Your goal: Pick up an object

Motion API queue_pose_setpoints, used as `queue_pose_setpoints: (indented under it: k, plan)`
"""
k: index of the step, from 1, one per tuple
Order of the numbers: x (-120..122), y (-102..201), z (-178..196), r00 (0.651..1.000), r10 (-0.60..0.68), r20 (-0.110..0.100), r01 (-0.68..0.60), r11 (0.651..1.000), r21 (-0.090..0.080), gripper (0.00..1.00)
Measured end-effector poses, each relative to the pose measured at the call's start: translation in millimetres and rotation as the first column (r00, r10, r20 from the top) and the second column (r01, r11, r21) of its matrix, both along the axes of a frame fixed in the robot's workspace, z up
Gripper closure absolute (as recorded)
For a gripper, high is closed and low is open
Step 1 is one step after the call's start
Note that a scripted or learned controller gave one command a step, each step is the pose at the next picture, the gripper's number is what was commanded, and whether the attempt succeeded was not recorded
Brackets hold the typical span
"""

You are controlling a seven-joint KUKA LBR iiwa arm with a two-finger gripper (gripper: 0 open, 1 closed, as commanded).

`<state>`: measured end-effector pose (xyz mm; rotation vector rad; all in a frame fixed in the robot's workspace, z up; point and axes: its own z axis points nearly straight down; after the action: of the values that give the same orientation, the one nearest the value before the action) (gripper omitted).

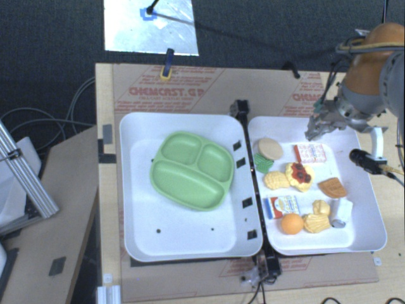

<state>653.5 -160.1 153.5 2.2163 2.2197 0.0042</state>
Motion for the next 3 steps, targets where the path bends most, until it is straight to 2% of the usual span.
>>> queue_pose_setpoints:
  k: [1,2,3]
  plan:
    - [-7,-6,54,1.0,-0.001,0.002,0.001,1.0,0.0,1.0]
    - [-5,-6,73,1.0,0.002,0.0,-0.002,1.0,0.001,1.0]
    - [-15,54,65,1.0,0.008,-0.005,-0.008,1.0,0.003,1.0]
